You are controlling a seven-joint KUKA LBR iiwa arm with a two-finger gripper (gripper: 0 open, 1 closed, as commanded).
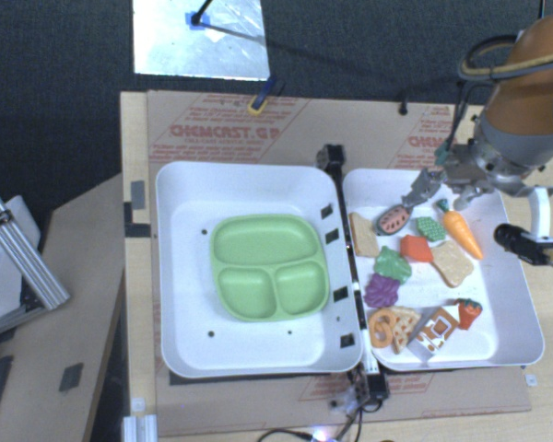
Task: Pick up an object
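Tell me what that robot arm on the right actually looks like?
The arm is bulky and rounded, with an orange band on top and a grey metal body below. Thin yellow and dark cables loop off its left shoulder. It narrows to a small grey gripper made of slim metal parts, above the right-hand white bin. A white and black fitting sticks out beside it.

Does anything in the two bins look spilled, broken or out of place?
Nothing stands out. The toy food lies loose in the right bin, and the green tray sits flat in the left bin.
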